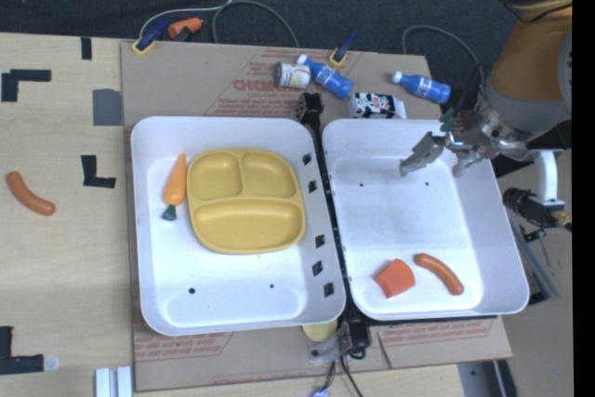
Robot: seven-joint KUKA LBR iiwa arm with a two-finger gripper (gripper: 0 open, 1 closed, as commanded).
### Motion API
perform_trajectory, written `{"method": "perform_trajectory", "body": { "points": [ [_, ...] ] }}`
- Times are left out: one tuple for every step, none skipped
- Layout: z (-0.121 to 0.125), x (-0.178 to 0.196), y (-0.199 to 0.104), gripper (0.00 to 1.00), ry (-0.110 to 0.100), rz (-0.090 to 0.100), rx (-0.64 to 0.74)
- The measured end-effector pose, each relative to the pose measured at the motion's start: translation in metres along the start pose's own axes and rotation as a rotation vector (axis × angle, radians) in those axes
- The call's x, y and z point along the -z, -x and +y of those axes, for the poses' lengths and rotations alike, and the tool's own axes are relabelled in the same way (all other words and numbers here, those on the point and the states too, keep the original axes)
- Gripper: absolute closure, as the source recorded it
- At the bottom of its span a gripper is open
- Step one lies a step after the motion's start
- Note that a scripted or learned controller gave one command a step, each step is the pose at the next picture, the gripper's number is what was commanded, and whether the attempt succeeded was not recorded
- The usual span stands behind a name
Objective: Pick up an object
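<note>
- The claw (439,157) hangs over the far part of the right-hand bin (483,200), its two fingers spread apart with nothing between them; it is released.
- The grey arm (530,60) with its orange band reaches in from the right, wrist tilted, so the claw likely sits there ready to descend.
- Candidate things to pick lie at the near end of the same bin, well apart from the claw: an orange-red block (396,278) and, just beside it, an orange sausage (439,272).
- Bare white bin floor lies between claw and these two; nothing appears to block the way.
- The left-hand bin (149,228) holds a yellow divided plate (245,200), with a toy carrot (175,181) beside its left edge.
- Behind the bins on the cardboard lie two blue-and-white bottles (321,75) (423,87).
- Another sausage (30,193) lies on the wooden bench far left.
</note>
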State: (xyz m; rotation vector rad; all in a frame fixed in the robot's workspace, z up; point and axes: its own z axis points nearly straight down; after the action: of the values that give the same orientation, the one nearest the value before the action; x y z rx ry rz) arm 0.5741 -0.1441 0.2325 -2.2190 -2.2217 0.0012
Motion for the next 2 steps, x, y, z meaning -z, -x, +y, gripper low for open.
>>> {"method": "perform_trajectory", "body": {
  "points": [
    [-0.054,-0.024,0.085,0.00,-0.004,-0.004,-0.011],
    [-0.090,-0.148,0.056,0.00,-0.004,0.000,-0.001]
  ]
}}
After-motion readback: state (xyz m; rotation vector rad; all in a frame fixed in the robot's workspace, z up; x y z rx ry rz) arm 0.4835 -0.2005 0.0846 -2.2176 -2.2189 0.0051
